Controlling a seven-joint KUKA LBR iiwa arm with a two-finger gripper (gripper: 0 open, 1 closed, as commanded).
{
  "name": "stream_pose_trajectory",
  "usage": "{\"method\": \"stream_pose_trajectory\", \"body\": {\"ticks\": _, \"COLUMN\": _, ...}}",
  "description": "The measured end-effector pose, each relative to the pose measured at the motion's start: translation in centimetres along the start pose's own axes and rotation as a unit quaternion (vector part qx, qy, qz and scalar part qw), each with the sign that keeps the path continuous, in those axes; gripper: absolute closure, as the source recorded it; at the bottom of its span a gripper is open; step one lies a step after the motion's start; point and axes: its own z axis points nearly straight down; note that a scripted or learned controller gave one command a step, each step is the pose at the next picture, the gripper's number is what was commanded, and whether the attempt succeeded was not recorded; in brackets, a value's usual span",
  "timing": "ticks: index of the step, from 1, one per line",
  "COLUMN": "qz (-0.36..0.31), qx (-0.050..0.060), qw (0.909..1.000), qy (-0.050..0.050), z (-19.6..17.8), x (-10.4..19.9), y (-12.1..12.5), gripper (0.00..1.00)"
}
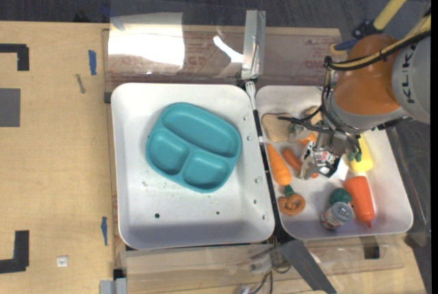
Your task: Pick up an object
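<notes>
Pincer (321,161) is hanging low over the middle of the right bin (400,221); whether it is open, closed or gripping cannot be told, as wrist hardware and cables are covering it. Orange band (363,81) is sitting at 1 o'clock from the pincer, and the grey link beside it is showing the partial lettering "KU". Carrot pieces (278,164) are lying at 9 o'clock, just beside the pincer. A small round orange piece (293,203) is lying at 7 o'clock. A large carrot (362,198) is resting at 4 o'clock, with a grey-and-teal item (337,210) touching it at 5 o'clock. A yellow item (363,157) is showing at 3 o'clock. The left bin (137,210) is holding a teal divided tray (194,145), well apart at 9 o'clock.
</notes>
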Motion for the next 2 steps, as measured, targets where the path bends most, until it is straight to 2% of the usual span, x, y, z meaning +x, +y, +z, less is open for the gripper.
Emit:
{"method": "stream_pose_trajectory", "body": {"ticks": 1, "qz": -0.002, "qx": 0.0, "qw": 1.0, "qy": -0.005, "z": -1.3, "x": -0.3, "y": 0.2, "gripper": 1.0}}
{"method": "stream_pose_trajectory", "body": {"ticks": 2, "qz": 0.056, "qx": 0.001, "qw": 0.9984, "qy": -0.001, "z": -9.8, "x": -4.9, "y": -4.3, "gripper": 1.0}}
